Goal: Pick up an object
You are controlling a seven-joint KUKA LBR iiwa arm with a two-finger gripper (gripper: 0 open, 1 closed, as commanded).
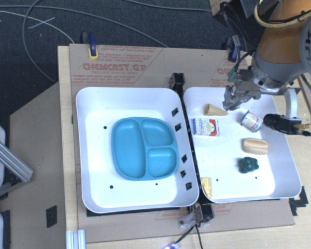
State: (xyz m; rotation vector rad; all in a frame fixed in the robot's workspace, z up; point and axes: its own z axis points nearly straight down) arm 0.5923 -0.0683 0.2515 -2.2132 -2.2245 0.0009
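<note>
**Q:** What lies on the surface (124,64)?

**A:** Two shallow white bins sit side by side on a brown board. The left bin (93,139) holds a blue divided plate (144,148) with three compartments. The right bin (280,175) holds the loose objects.

**Q:** Which objects, taking the red-and-white card as the landmark?

**A:** The small red-and-white card (205,126) lies flat near the right bin's left wall. A tan wedge (215,110) rests just above it. To the card's right, well apart, a small silver can (251,121) lies on its side. Below the can is a pale tan block (255,146), and below that a dark green lump (248,165). A small yellow piece (206,186) lies well below the card, against the bin's near left corner.

**Q:** Where is the arm?

**A:** The grey arm reaches in from the right. Its gripper (232,105) hangs over the right bin, up and to the right of the card, just beside the tan wedge and left of the can.

**Q:** And the fingers?

**A:** They point downward, but I cannot tell whether they are spread or pressed together. Nothing is seen between them.
</note>
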